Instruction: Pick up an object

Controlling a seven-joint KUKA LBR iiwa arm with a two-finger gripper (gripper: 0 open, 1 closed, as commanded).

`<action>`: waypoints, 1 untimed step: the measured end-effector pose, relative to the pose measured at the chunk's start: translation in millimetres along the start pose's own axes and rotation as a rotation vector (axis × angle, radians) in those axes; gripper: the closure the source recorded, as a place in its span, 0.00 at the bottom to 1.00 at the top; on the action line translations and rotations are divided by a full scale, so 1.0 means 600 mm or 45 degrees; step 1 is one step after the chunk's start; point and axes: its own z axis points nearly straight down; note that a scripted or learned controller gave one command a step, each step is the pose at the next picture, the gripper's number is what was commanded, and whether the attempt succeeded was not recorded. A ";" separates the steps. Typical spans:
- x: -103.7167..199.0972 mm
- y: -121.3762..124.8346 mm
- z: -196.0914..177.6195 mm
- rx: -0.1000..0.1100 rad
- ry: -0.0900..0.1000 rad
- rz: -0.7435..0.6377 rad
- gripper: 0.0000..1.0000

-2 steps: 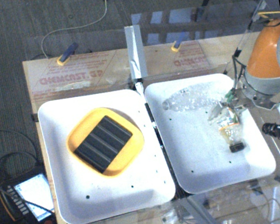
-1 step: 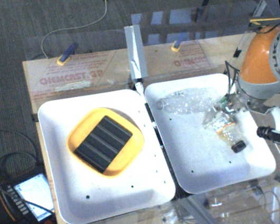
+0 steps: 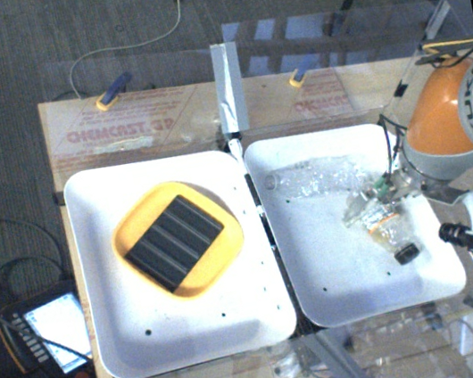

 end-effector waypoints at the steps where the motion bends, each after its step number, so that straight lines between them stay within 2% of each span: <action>1: 0.024 -0.031 -0.001 -0.002 -0.001 -0.207 0.00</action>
